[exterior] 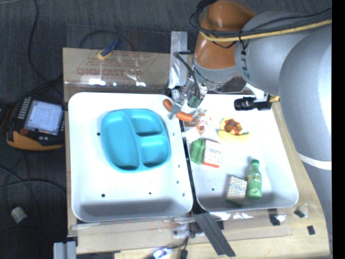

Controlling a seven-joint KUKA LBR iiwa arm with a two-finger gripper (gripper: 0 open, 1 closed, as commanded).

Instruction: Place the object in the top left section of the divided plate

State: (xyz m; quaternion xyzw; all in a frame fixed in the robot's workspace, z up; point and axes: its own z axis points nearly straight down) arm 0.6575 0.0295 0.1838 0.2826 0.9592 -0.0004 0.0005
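At the right bin's (288, 161) eleven o'clock corner, the gripper (182, 102) hangs over an orange carrot (185, 115); whether it grips, I cannot tell. The blue divided plate (116, 139) sits at nine o'clock. A loose hold could drop the carrot crossing the bin rims.

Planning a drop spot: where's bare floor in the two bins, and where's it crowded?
Left bin: bare strip in front of the blue divided plate, plus its left margin. Right bin: open floor between the yellow plate and green bottle. Crowded: right bin's rear-left corner under the tool.
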